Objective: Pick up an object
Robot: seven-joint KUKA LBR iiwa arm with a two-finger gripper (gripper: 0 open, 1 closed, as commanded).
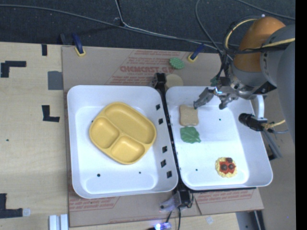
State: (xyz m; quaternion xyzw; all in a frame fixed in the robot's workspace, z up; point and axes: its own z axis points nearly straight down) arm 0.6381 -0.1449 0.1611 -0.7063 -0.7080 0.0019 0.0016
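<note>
Camera view: our hand [211,99] hangs spread wide and holding nothing over the right bin [249,143].
We see tan bread [188,115] just below-left, green leaf [190,135] beneath it, open white floor toward the right rim.

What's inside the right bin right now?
In the right bin: a tan bread slice, a green leaf and a small pizza piece. The gripper covers some bin floor.

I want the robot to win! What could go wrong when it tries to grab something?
The open gripper hangs above the right bin, up beside the toast slice. The toast lies flat, so the fingers may slide off. The green leaf almost touches it, so a grab could bump it.
</note>
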